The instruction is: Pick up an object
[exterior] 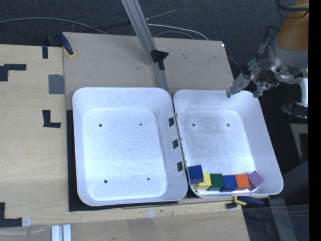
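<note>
I see the small blocks (223, 181) in a row at the near wall of the right bin (261, 119), probably light and stiff, so I would grip one by flat sides, while my jaws (244, 86), state unclear, hover at the far rim.

Pale wood worktop (30, 149) marked with dark tape pieces (47, 118), overlaid by a brown board (110, 59). Dark carpeted floor (75, 4) beyond — white cables (170, 31) trail across it. A slanted metal rail (143, 31) crosses the board. Lighting even, no hard shadows.
</note>
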